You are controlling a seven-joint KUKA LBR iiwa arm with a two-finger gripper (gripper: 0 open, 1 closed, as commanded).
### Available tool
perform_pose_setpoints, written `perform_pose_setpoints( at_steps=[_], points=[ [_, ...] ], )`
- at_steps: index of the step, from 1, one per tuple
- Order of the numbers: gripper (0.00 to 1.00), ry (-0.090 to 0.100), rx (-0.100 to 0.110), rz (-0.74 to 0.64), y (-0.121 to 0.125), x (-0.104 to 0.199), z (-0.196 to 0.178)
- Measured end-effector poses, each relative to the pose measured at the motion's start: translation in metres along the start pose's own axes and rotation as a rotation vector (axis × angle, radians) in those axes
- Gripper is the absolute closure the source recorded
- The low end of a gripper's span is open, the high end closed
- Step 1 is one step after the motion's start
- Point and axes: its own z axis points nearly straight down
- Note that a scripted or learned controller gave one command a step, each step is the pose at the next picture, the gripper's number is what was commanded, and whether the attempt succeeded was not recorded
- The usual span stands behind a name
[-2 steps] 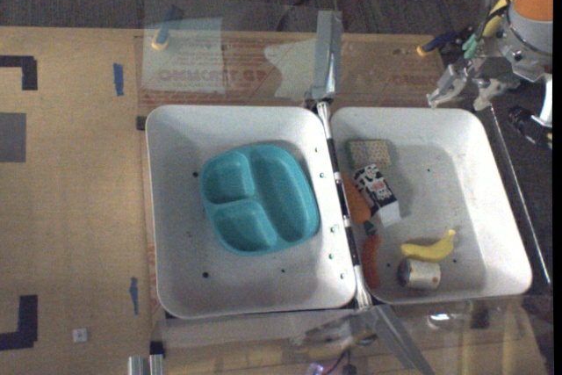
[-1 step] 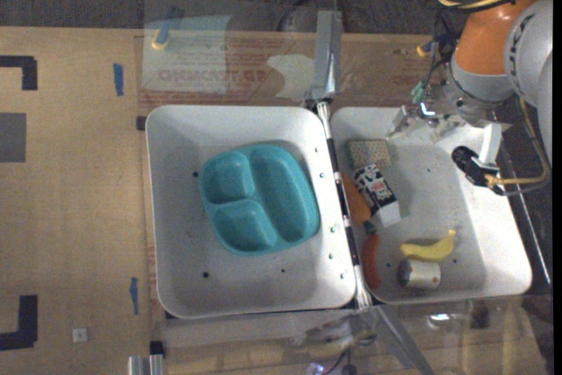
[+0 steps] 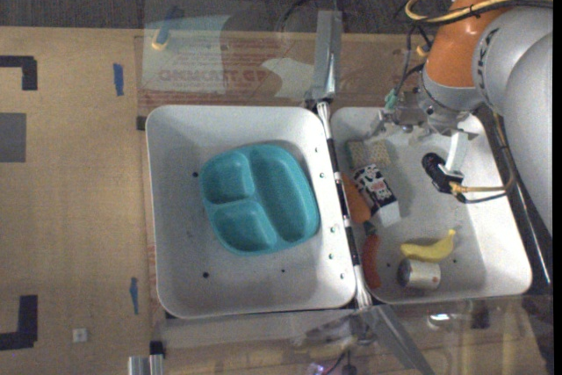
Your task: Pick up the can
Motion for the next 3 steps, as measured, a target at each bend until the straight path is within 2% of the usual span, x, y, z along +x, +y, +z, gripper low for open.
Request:
perform_pose_setpoints(
  at_steps=[1,2,3],
  points=[
    [0.00,0.010,0.004,0.173,0.003,-0.051,0.002],
    [0.00,0.004,-0.005,0.299,-0.043,-0.036,0.000],
    [0.00,0.007,-0.005,0.200,-0.056,-0.094,0.000]
  ],
)
